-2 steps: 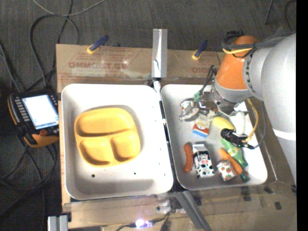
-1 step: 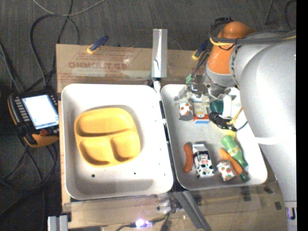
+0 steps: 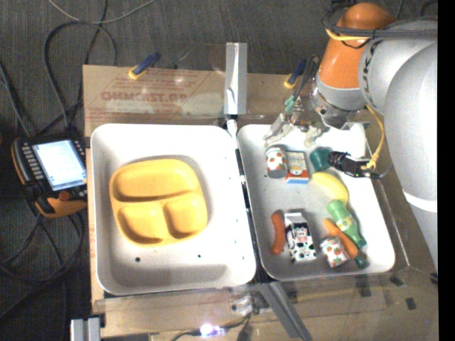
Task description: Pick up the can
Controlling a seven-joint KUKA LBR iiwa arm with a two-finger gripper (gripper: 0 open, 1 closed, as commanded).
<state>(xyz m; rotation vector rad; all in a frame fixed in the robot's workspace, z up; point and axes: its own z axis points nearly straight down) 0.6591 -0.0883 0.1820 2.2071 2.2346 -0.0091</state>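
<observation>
nearest the lower edge of the right bin [image 3: 384,261] lie a small carton with fruit print [image 3: 333,252], an orange carrot [image 3: 341,239] touching it, a black-and-white cow-patterned carton [image 3: 299,236] and a red sausage [image 3: 277,232] just beside that carton. a little farther up, a green bottle [image 3: 344,219] lies tilted next to a yellow lemon-like fruit [image 3: 330,186]. in the left bin [image 3: 99,190] a yellow divided tray [image 3: 159,199] rests near the middle. farther back in the right bin, the can [image 3: 276,162] stands near the bin's upper left corner, touching a small orange-printed box [image 3: 297,167], with a dark green object [image 3: 319,158] beside that. the gripper [image 3: 297,128] hangs just above and behind the can, its thin fingers spread apart and pinching nothing. behind the bins a handheld screen [image 3: 53,163] sits at the far left.
</observation>
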